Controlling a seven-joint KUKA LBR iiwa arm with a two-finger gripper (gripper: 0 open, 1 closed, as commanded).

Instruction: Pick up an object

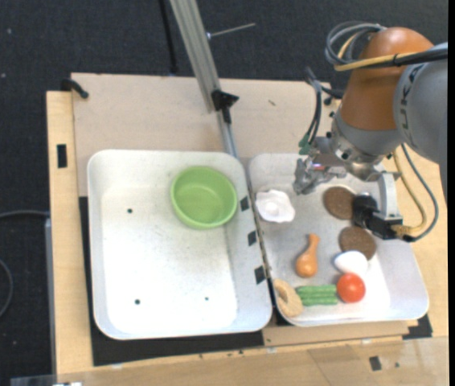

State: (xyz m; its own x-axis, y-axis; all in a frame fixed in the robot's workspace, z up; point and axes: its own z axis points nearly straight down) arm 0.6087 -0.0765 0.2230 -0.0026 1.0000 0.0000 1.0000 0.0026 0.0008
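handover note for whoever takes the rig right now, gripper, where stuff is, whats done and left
Gripper: low over the upper part of the right bin, nothing visibly between its fingers; open or shut cannot be told.
Right bin holds: white cup, two brown discs, orange gourd, white egg, red tomato, green pod, tan bread piece.
Left bin: green bowl.
Done: no pick yet.
Left: grasp one object and lift it.

One fixed camera — high, slanted down over both bins [99,215].
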